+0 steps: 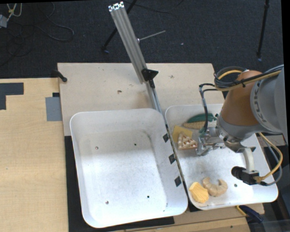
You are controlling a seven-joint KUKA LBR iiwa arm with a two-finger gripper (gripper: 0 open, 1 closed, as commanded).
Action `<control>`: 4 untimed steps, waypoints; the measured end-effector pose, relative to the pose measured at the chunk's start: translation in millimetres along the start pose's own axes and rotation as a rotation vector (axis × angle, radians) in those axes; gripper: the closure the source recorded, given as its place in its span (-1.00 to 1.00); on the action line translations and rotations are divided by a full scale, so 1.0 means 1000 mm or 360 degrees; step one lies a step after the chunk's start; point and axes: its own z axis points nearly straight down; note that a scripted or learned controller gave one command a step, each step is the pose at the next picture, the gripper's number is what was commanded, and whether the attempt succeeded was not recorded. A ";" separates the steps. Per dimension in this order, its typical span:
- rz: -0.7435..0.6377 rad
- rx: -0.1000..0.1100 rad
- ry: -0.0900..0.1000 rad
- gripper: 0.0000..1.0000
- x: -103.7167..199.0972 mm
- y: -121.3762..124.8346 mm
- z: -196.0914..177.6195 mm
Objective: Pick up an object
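Down in the right bin [265, 191], hand [203, 148] beside the tan block [184, 136]; cannot tell whether open or shut.

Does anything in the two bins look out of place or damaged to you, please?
Nothing stands out. The right bin holds a yellow piece and a beige piece near its front, a tan item and a green item further back. The gripper is low beside the tan item. The left bin looks intact.
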 end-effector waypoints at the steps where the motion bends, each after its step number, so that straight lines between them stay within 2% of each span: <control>1: -0.0010 -0.0012 -0.0002 1.00 -0.003 0.003 -0.063; 2: -0.0020 -0.0011 -0.0002 1.00 -0.004 0.004 -0.106; 3: -0.0027 -0.0006 0.0003 1.00 0.053 0.002 -0.117; 4: -0.0025 -0.0003 0.0001 1.00 0.102 0.010 -0.110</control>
